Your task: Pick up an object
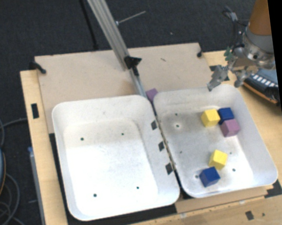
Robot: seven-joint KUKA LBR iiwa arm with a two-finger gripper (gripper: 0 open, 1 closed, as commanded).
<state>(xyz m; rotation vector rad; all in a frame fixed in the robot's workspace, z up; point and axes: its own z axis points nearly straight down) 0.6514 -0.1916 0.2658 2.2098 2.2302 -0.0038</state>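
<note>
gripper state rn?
gripper: cannot tell open or closed; above the right bin's far edge, nothing visibly held.

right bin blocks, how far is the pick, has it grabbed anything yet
Nothing looks done yet. All five blocks lie in the right bin: a yellow block, blue block and purple block clustered together, and a second yellow block and second blue block nearer the front. The end effector sits at the bin's far edge, holding nothing visible. Descent, grasp and lift remain.
</note>
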